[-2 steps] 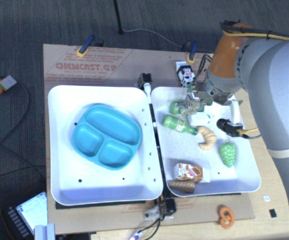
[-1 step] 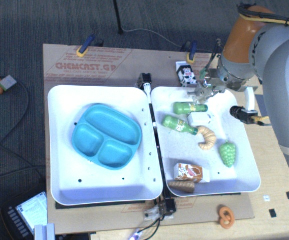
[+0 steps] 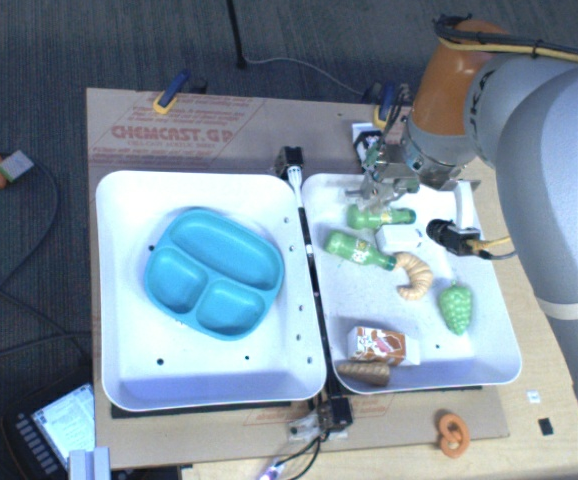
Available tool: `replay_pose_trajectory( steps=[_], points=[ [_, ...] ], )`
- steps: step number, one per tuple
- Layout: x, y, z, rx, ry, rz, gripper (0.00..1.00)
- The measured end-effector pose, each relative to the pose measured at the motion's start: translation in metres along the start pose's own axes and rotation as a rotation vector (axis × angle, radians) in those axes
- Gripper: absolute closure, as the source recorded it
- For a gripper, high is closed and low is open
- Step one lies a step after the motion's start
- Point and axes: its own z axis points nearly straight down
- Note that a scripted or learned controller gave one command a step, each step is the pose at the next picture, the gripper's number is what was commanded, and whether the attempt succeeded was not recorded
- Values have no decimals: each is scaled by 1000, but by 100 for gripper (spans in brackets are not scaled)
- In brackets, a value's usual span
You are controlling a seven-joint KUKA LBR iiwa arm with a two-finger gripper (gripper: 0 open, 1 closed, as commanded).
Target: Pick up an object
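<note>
Grey KUKA arm (image 3: 544, 158), bulky smooth rounded casing, entering from right. Orange band (image 3: 447, 78) above wrist, darker grey metal collar below it. Thin black and yellow cables run over the orange section. Small metallic gripper (image 3: 381, 183) at tip, detail blurred.

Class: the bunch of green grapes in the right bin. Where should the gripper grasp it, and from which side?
From straight above, closing across the narrower width of the green grapes. The bunch lies flat, longer than wide, with bare floor on both sides; the croissant sits close to its upper left.
</note>
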Motion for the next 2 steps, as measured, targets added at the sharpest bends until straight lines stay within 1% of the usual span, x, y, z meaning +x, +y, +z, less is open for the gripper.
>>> replay_pose_trajectory(
  steps=[1,2],
  points=[
    [-8,7,27,-24,-5,-1,100],
    [-8,1,40,-1,-2,0,100]
  ],
)
